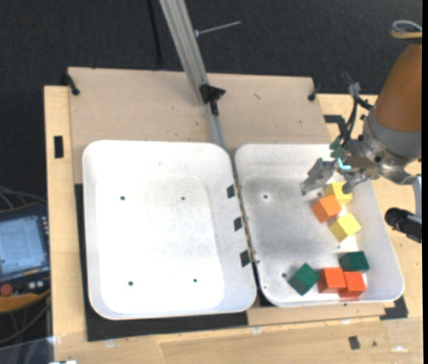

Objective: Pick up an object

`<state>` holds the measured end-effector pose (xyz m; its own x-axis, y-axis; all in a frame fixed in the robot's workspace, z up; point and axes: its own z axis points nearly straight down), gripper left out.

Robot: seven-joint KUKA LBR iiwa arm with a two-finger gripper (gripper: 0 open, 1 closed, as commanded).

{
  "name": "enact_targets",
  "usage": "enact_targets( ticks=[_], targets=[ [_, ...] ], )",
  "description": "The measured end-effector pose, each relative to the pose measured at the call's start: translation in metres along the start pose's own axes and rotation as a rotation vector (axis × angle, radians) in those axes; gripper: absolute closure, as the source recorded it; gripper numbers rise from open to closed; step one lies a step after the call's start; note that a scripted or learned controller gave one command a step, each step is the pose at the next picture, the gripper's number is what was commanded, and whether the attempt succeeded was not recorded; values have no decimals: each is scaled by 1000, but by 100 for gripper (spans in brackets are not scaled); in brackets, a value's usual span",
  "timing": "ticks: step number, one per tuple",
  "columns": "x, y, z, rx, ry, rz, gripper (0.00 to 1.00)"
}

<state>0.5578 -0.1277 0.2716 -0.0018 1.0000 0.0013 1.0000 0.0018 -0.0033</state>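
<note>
our gripper (332, 179) hovers with fingers spread in the right bin (275, 203), just above the orange block (325, 208), so we should drop straight down and centre before closing.

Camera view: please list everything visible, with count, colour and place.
Bins: 2, white, side by side on the bench.
Yellow blocks: 2, right bin, upper right.
Orange blocks: 3, one beside the yellow ones, two at the front edge.
Green blocks: 2, right bin, front.
Pendant: 1, grey with a screen, far left.
Rail: 1, metal, slanting behind the bins.
Gripper: 1, grey, over the right bin's upper blocks.
</note>
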Motion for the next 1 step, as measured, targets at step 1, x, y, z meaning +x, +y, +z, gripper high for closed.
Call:
enact_targets(
  ticks=[1],
  targets=[
    [0, 1, -2, -5, -1, 1, 0]
  ],
)
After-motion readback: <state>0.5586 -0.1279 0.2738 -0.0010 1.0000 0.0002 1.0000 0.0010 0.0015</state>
